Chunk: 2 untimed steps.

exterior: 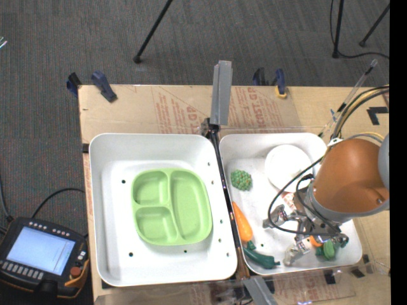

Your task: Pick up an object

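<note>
In the right bin (251, 146), the gripper (310, 241) is seen low near the front right corner with fingers spread and nothing clamped, so a centred descent over the small green-and-orange toy (324, 246) is judged best before closing.

Two bins sit side by side on a bench (159, 107). The left bin (108, 170) holds a divided tray (172, 206) at its centre. In the right bin (254, 146), a round plate (285, 164) lies at the back, a ball (241, 180) to its left, and a toy carrot (242, 223) along the left wall, nearer the front.
</note>
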Each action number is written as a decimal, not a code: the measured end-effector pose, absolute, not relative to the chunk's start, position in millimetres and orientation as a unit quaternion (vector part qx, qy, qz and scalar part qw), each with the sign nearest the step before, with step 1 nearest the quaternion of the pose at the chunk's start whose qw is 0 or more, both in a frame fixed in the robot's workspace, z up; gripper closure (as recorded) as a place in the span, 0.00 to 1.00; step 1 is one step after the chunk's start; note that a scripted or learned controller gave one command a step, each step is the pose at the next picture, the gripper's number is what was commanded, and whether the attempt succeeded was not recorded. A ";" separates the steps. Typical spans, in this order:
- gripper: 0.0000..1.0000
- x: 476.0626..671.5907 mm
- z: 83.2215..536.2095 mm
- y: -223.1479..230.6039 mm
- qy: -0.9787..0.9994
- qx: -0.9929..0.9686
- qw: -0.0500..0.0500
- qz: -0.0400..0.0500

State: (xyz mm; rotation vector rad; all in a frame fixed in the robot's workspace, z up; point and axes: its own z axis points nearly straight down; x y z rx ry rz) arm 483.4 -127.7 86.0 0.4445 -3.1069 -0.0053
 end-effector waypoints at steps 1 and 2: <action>0.00 570.8 87.5 -207.0 -0.985 0.170 -0.002 -0.004; 0.00 506.7 87.0 -197.6 -0.995 0.097 0.000 -0.002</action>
